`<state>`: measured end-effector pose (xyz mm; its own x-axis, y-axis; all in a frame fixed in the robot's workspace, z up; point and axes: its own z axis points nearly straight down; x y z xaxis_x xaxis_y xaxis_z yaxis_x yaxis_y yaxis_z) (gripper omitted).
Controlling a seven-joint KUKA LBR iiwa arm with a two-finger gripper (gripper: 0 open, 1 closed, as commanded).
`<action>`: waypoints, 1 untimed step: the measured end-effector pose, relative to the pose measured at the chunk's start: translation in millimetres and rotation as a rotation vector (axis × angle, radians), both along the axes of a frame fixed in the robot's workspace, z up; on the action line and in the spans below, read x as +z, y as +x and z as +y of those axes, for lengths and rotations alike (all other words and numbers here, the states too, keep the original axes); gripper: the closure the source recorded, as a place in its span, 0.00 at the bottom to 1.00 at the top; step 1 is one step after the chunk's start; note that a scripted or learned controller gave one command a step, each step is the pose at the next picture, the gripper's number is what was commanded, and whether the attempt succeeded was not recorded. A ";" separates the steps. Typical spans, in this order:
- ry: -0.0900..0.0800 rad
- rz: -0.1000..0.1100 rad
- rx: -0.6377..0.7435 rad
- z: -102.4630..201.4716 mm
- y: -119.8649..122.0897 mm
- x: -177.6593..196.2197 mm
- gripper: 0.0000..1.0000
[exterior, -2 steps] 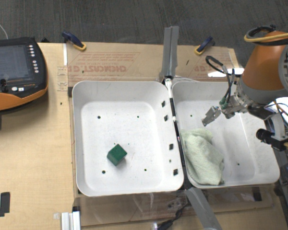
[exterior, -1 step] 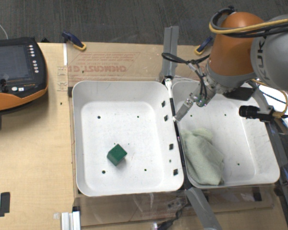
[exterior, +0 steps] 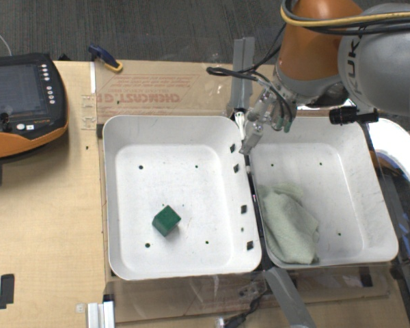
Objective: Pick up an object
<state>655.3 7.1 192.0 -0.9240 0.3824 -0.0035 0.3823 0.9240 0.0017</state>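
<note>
Green block [exterior: 167, 221] in left bin [exterior: 123, 135] | claw [exterior: 253, 134] blurred, grip unclear

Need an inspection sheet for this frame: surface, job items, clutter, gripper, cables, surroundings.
Surface: wooden bench bearing two shallow white bins, the left bin and the right bin, side by side.
Job's things: green cube in the left bin, toward its near side; pale folded cloth in the right bin's near-left corner.
Clutter: nothing seen inside the bins besides those two.
Gripper: gripper above the far end of the divide between the bins, nothing between its fingers.
Cables: black cable running to the wrist.
Surroundings: teach pendant on the bench's left; cardboard sheet behind the bins; dark floor beyond.
</note>
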 end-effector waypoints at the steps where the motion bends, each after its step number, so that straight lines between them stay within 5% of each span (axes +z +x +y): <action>1: -0.001 0.000 0.001 -51.9 -28.3 0.9 0.00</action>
